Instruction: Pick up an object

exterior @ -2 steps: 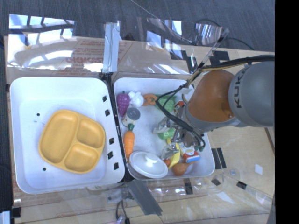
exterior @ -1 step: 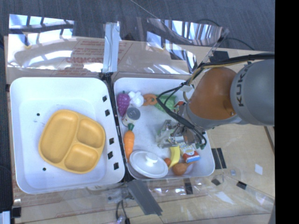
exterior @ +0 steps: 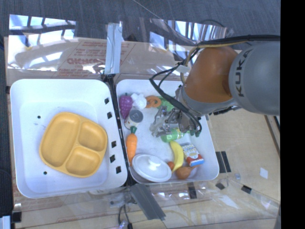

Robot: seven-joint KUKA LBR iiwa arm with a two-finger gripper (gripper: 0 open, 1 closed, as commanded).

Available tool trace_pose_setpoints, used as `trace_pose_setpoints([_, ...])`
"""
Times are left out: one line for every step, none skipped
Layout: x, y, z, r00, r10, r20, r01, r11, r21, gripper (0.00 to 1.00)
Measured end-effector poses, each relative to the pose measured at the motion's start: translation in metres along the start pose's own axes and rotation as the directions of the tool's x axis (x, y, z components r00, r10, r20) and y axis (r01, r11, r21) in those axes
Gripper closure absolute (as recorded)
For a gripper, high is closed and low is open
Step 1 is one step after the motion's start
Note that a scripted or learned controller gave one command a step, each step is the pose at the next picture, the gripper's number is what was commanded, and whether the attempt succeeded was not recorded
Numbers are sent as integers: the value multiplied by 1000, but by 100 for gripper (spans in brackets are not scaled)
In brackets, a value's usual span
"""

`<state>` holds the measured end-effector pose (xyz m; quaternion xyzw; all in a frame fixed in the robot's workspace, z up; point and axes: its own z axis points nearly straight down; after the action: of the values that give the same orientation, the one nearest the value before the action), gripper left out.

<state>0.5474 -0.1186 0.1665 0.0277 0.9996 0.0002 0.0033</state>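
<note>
You saw the tool [exterior: 165, 122] low in the right white bin [exterior: 206, 149], at frame centre, just above a green plastic toy [exterior: 171, 136]. Whether it gripped anything could not be told. A yellow plastic banana [exterior: 177, 155] lay just below the toy.

A yellow divided tray [exterior: 73, 143] with three compartments lies tilted in the left white bin [exterior: 24, 97]. Behind both bins, a flattened brown cardboard sheet [exterior: 71, 56] with red print lies under shiny plastic film, crossed by a strip of grey tape [exterior: 112, 49]. Dark carpet [exterior: 57, 1] lies beyond.
</note>
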Motion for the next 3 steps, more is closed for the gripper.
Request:
trace_pose_setpoints([67, -72, -4, 921, 390, -7, -390, 921, 3, 100])
trace_pose_setpoints([68, -20, 61, 970, 245, 0, -245, 969, 2, 100])
trace_pose_setpoints([21, -43, -69, 989, 147, 7, -147, 989, 3, 100])
